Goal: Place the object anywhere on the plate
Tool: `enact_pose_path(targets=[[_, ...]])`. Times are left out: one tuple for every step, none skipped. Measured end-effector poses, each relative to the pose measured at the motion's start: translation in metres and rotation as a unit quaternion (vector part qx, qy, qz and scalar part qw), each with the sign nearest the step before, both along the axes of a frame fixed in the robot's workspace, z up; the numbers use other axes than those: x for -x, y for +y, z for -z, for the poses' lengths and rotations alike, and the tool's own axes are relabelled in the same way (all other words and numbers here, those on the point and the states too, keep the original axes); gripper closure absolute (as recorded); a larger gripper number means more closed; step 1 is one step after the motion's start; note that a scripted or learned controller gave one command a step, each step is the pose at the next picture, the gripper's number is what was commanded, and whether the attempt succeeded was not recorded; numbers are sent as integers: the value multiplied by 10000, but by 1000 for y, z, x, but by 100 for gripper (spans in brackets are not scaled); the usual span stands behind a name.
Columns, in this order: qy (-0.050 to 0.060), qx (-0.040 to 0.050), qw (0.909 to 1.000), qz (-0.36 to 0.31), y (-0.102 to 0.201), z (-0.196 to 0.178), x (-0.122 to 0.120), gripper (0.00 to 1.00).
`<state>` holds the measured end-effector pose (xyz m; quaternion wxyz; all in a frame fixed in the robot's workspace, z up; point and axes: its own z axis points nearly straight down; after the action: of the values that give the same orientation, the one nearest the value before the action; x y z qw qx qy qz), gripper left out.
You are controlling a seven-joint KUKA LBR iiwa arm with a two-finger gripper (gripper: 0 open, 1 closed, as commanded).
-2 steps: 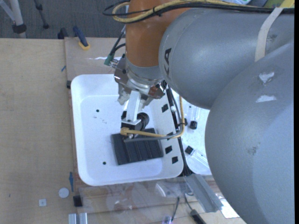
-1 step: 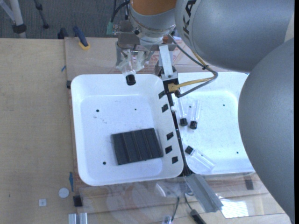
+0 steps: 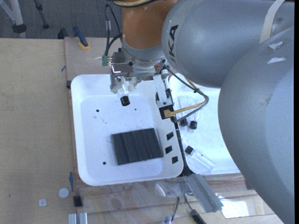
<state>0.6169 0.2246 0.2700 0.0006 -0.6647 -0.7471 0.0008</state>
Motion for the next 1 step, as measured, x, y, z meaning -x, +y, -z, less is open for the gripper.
enact_pose_path(targets=[[7, 5, 9999, 146, -7, 39, -4, 100]])
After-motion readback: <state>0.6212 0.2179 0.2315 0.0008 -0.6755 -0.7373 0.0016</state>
